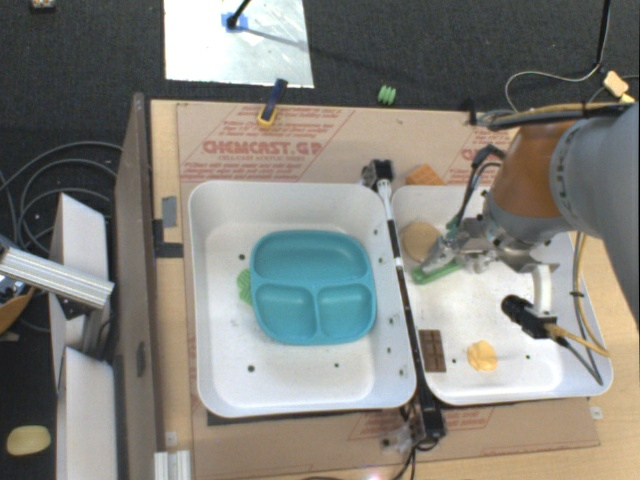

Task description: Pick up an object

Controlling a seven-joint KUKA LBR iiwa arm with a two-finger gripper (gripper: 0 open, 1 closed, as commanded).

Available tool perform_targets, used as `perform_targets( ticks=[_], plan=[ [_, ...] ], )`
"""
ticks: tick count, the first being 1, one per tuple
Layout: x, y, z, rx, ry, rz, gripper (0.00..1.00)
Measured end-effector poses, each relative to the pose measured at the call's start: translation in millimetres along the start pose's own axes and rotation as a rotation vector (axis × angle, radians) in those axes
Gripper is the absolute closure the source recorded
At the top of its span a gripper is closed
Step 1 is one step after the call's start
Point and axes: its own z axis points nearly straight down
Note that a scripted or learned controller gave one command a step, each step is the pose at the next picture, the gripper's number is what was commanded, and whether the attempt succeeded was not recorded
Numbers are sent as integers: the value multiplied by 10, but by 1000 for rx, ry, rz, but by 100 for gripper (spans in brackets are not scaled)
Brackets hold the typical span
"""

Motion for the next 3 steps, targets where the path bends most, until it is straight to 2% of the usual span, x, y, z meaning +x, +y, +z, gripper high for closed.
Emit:
perform_targets(
  ticks=[1, 2, 3],
  plan=[
    [-457, 587, 38, -13, -5, -2, 0],
    [-10, 703, 49, 5, -7, -8, 0],
    [-167, 390, 50, -4, -2, 1, 0]
  ],
)
